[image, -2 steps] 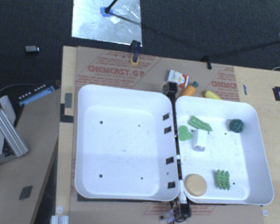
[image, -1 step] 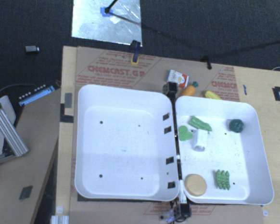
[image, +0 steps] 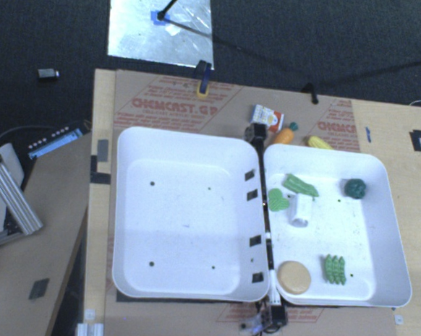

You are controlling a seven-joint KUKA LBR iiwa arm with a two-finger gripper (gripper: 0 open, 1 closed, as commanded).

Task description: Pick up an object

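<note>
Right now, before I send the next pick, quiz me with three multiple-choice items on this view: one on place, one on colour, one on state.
1. Which bin holds the objects?
A. left bin
B. right bin
C. both

2. What colour is the round ball near the right bin's far corner?
A. dark green
B. red
C. white

3. How does the tan disc lie?
A. flat on the bin floor
B. propped on the rim
C. stacked on the ball

Answers: 1 B, all bin items sit there; 2 A, it reads dark green; 3 A, it rests flat near the front corner.
</note>
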